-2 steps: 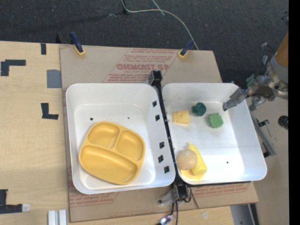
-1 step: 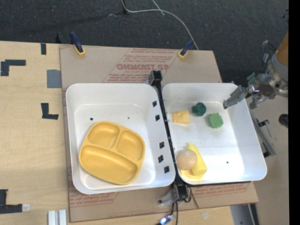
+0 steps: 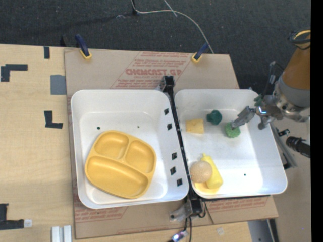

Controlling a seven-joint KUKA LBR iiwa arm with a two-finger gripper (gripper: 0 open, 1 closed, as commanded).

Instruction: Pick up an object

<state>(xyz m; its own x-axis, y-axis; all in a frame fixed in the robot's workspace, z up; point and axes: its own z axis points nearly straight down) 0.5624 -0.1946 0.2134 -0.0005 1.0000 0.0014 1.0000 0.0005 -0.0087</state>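
Note:
The right bin [image 3: 262,178] holds several small objects. A light green lumpy piece [image 3: 232,131] lies near its right side. To its left sit a dark teal ball [image 3: 214,117] and a pale yellow block [image 3: 195,126]. At the bin's front, a tan ball [image 3: 200,172] rests against a yellow banana-shaped toy [image 3: 214,177]. My gripper [image 3: 249,123] hangs over the right part of this bin, open, with one fingertip just above the light green piece. Nothing is between the fingers.
The left bin [image 3: 81,110] holds a yellow divided plate [image 3: 120,163]. A black divider strip [image 3: 173,135] runs between the bins. Both bins rest on a cardboard sheet [image 3: 146,69] clamped at the back. A white cable [image 3: 186,19] trails behind.

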